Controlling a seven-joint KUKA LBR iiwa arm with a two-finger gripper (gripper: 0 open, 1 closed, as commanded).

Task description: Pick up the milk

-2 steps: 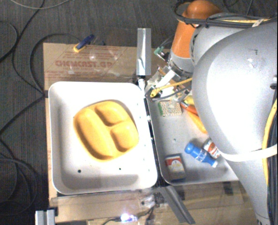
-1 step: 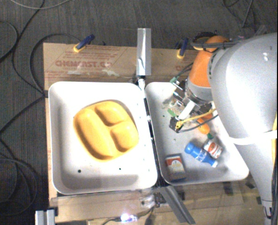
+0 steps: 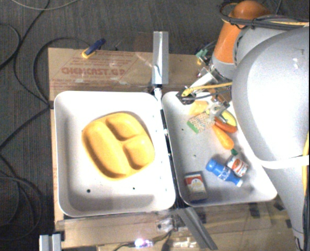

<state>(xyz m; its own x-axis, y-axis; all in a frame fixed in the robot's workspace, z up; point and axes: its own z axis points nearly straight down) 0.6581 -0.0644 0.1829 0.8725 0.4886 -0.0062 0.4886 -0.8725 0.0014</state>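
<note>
two white bins sit side by side on the bench. the left bin [image 3: 66, 156] holds a yellow divided plate [image 3: 118, 144], lying flat near the middle with its three sections facing up. the right bin [image 3: 182, 156] carries the clutter.

the milk [image 3: 196, 185], a small carton with a red and white face, lies near the front edge of the right bin, close to the wall shared with the left bin. just to its right lies a blue bottle [image 3: 224, 172] on its side, and touching that a small can [image 3: 238, 166] with a red and white label. these two are near the carton but not on it; the carton's top looks clear.

farther back in the same bin there is an orange carrot [image 3: 223, 136], a small speckled packet [image 3: 201, 122] with a green edge, and a yellowish piece [image 3: 198, 107] behind it. the gripper [image 3: 213, 95] hangs over this back corner, well apart from the milk, with wires and a yellow strip around it. from where i stand, whether it is apart or together i cannot tell. the big grey arm [image 3: 272, 103] with its orange band covers the right side of the bin.

behind the bins lies a brown cardboard sheet [image 3: 92, 72] with red print, a blue and yellow clip [image 3: 93, 48] on its back edge, and a metal bar [image 3: 160, 56] standing between the bins.
</note>
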